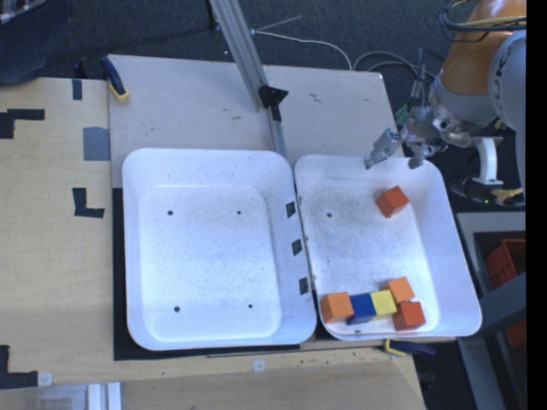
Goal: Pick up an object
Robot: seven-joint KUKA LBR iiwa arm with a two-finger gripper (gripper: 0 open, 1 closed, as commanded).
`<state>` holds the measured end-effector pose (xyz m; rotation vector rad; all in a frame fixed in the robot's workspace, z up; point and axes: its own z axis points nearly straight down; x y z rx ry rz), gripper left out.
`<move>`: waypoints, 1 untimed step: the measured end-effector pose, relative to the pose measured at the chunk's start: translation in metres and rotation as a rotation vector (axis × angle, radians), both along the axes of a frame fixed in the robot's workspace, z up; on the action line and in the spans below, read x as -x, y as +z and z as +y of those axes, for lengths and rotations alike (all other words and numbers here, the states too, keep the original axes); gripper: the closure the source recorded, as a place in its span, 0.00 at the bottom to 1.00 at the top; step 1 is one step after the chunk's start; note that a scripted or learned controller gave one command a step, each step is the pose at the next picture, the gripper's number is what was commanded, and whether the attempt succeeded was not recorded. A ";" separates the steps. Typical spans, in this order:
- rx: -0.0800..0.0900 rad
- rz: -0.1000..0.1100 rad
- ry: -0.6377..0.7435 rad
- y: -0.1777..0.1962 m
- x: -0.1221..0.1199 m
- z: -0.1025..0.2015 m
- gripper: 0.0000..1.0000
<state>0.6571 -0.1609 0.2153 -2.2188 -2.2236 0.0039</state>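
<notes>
The gripper (395, 149) hangs over the far rim of the right bin (444, 229), its two fingers (379, 154) spread apart with nothing between them. The nearest thing to take is a lone orange block (392, 201), lying on the floor of the right bin a little nearer the camera than the gripper and apart from it. Along the near wall of the right bin sit five more blocks in a tight cluster (373, 303): orange, blue, yellow, and two more orange ones, touching each other.

My guess is that the lone block is the easier target. It lies turned at an angle to the bin walls, so fingers coming down square to the bin could catch its corners and spin or push it away instead of closing on flat faces. A descent that starts this close to the rim could also clip the rim itself. Going for the cluster risks wedging a finger between neighbours or nudging several at once.
</notes>
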 end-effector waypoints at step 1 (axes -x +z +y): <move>-0.002 0.007 0.000 -0.074 0.003 0.010 0.00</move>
